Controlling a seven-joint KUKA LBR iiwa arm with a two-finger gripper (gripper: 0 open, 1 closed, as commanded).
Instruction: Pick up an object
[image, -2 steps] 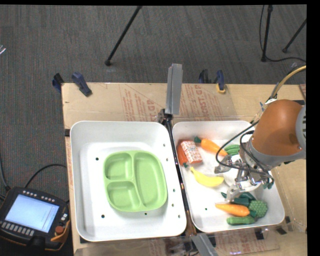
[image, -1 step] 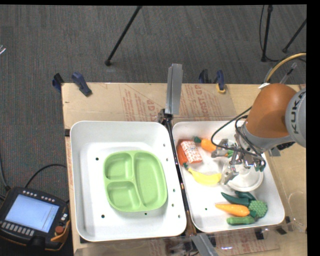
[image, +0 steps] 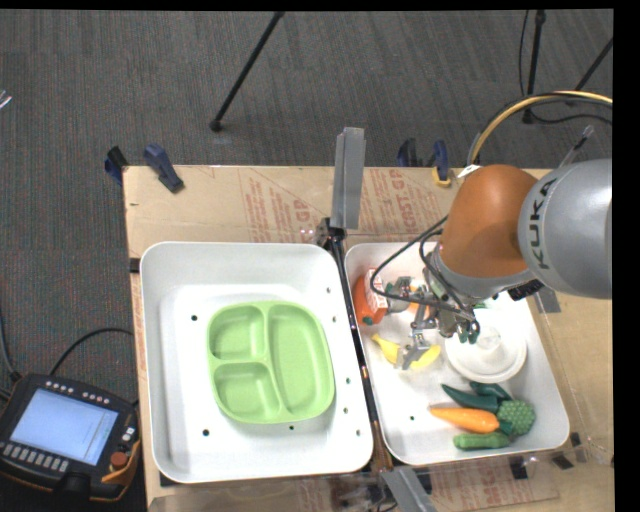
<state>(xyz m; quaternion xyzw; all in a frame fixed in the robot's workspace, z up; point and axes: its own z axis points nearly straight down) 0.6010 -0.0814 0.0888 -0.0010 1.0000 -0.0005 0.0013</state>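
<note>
My gripper (image: 418, 340) hangs low in the right bin (image: 548, 395), under the grey arm with its orange band. It is right over a yellow banana-shaped toy (image: 396, 350) that lies on the bin floor, and it hides part of the toy. An orange-red toy (image: 366, 300) lies against the bin's left wall, just left of the gripper. A white round dish (image: 488, 355) sits to its right. Nearer the front lie an orange carrot (image: 464, 417), a dark green leafy toy (image: 490, 394), a bumpy green toy (image: 518, 415) and a green pickle-like piece (image: 480, 440).
The left bin (image: 170, 300) holds a light green divided tray (image: 270, 360). A grey post (image: 348, 190) stands at the back between the bins. A teach pendant (image: 65, 430) lies at the lower left, off the bench. Cables loop over the arm.
</note>
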